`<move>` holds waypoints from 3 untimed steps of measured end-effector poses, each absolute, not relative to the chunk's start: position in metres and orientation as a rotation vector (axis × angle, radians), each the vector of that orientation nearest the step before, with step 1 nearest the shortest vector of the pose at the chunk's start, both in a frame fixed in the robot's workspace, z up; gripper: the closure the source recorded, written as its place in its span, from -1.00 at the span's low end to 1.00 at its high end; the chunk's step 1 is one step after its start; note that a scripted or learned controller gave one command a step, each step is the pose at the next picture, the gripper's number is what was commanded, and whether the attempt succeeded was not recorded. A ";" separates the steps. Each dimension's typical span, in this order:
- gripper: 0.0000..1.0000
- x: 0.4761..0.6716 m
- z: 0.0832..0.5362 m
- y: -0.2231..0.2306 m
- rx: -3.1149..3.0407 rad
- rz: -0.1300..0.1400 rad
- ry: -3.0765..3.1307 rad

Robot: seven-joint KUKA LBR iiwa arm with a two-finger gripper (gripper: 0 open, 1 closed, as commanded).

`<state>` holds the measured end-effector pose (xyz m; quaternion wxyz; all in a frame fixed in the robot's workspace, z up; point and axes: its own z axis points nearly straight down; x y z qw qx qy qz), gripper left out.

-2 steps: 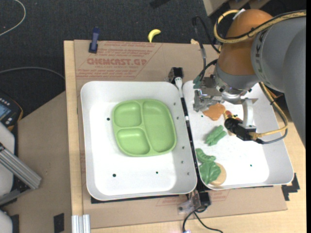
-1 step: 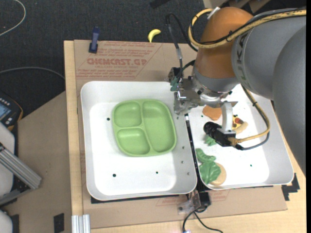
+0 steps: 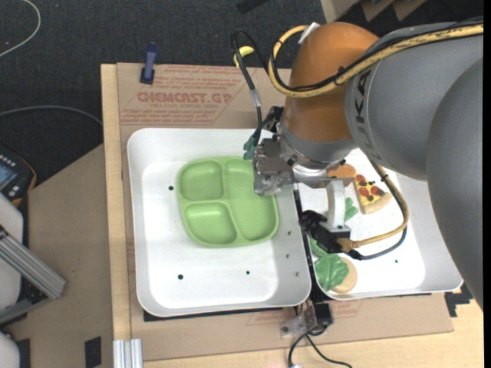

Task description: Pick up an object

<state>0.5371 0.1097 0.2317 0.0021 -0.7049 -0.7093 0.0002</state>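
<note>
The gripper (image 3: pixel 268 176) hangs over the right rim of the green divided plate (image 3: pixel 226 202) in the left bin (image 3: pixel 153 267) (whether it is wide or narrow I cannot tell).

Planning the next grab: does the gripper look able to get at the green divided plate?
Probably yes: the gripper hangs at the green plate's right edge, and nothing lies on top of it.

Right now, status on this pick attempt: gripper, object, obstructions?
Gripper low over green divided plate at its right edge, left bin. Nothing seen lifted. Pizza-slice toy in right bin, arm overhead.
</note>
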 end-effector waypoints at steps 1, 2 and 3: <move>1.00 0.543 0.286 0.188 -2.212 -0.013 -2.233; 1.00 0.545 0.312 0.219 -2.217 -0.007 -2.227; 1.00 0.515 0.336 0.193 -2.223 0.001 -2.218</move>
